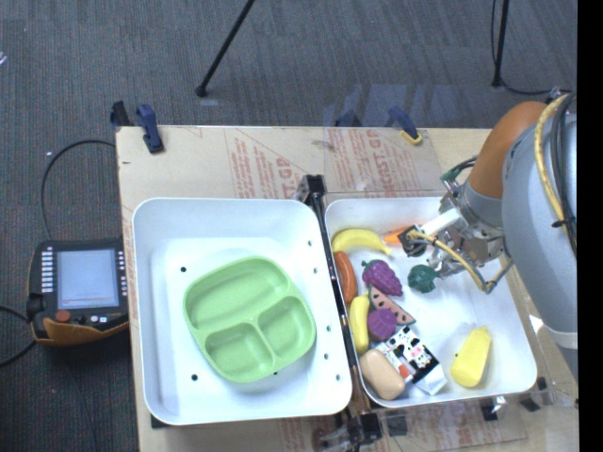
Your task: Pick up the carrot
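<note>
Bun (382,373), cow-print carton (412,356) sitting at near edge of right bin (523,347), out of play. Carrot (397,234) lying far side, just beside banana (358,241), orange tip peeking out. Gripper (454,260) hovering close right of it, probably lining up. Can't tell if clenched or released.

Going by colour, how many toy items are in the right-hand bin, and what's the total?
Yellow: 3, curved banana, stubby piece, oval piece
Purple: 2, grape bunch, round lump
Orange: 1, toy carrot
Red: 2, sausage, watermelon wedge
Dark green: 1, broccoli
Tan: 1, bun
Black-and-white: 1, carton
Total: 11
</note>
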`<control>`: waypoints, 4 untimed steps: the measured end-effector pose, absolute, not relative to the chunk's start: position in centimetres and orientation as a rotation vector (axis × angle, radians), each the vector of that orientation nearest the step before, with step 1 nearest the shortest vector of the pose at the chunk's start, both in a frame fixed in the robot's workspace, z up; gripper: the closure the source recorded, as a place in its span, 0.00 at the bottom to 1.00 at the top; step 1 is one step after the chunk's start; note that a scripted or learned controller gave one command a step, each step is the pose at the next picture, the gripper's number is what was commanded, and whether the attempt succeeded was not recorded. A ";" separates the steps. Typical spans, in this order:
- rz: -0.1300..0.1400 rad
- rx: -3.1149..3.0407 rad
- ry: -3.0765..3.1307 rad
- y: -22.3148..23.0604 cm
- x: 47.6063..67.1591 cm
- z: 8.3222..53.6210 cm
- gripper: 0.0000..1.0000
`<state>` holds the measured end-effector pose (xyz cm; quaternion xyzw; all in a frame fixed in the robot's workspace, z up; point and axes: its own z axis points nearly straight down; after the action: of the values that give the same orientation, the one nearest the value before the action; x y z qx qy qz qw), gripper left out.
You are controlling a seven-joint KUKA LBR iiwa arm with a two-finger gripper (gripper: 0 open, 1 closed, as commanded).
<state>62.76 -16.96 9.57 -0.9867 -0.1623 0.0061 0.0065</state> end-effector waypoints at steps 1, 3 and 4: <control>0.007 -2.967 -1.012 -21.2 61.4 8.7 1.00; 0.010 -3.102 -0.463 -18.4 63.1 8.7 0.00; 0.023 -3.107 -0.432 -14.9 63.2 8.7 0.00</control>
<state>63.19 -14.90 8.67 -0.9904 -0.1377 0.0075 0.0024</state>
